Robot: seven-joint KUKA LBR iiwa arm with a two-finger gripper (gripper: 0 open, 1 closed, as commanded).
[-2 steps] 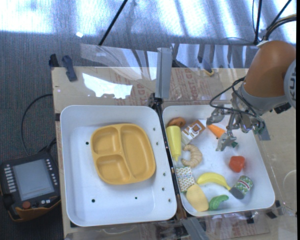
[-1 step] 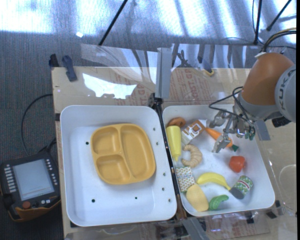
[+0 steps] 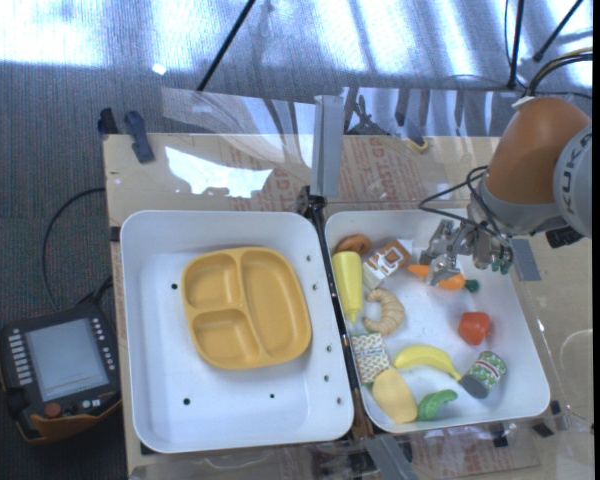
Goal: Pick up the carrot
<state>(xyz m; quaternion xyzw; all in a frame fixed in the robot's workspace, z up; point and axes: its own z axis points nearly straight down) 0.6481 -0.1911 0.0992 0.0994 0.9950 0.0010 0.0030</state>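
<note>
The carrot is a small orange piece with a green top pointing right. It lies on the floor of the right bin, near the bin's upper right. My gripper hangs directly over it, reaching in from the right below the arm's orange band. Its fingers stand apart, one on each side of the carrot's left half, and the tips are at or just above the carrot. The gripper is open and the carrot rests on the bin floor. An orange bit shows just left of the fingers.
Crowding the right bin are a brown ring, yellow bottle, white carton, croissant, red tomato, banana, can and green pepper. The left bin holds a yellow divided plate.
</note>
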